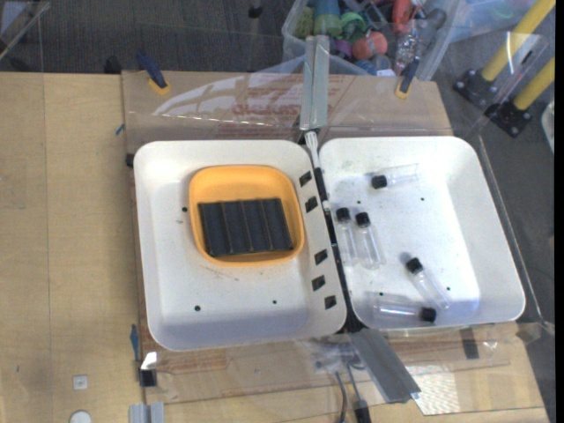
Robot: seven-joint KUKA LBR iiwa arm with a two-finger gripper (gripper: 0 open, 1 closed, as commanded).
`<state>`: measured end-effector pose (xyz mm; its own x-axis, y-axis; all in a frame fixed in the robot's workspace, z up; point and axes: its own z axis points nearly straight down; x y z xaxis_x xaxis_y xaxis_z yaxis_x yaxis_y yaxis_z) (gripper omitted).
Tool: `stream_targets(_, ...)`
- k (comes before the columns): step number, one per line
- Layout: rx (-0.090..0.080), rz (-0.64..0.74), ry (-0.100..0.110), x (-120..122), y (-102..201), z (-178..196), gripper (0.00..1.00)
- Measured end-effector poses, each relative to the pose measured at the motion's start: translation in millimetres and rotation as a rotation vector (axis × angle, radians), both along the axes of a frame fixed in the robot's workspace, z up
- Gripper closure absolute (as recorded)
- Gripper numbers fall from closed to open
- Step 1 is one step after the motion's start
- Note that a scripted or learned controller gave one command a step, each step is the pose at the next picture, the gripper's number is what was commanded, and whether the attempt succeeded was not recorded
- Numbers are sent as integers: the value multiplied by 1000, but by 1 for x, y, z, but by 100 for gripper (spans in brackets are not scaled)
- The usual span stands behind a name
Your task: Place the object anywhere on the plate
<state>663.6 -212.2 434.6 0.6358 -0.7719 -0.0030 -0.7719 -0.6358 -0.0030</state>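
Note:
An orange plate (248, 177) with rounded corners sits in the left white bin (167, 307). On it lies a flat black ribbed block (245, 226), covering most of the plate's floor. In the right white bin (476, 236) lie several clear vials with black caps: one near the back (393, 178), a pair by the divider (363, 236), one toward the front (423, 277) and one along the front wall (404, 307).
A raised divider (319, 236) with black clips runs between the two bins. Behind them stand a metal post (315, 82) and a clear tub of colourful toys (370, 11). Wooden bench top (62, 236) stretches to the left.

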Motion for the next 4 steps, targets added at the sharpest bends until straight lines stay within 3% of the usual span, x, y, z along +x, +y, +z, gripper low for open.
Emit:
stream_targets(2,0,685,-5,4,-8,-1,100)
stream_targets(3,0,687,-4,5,-7,-1,100)
stream_targets(4,0,687,-4,4,-7,-1,0)
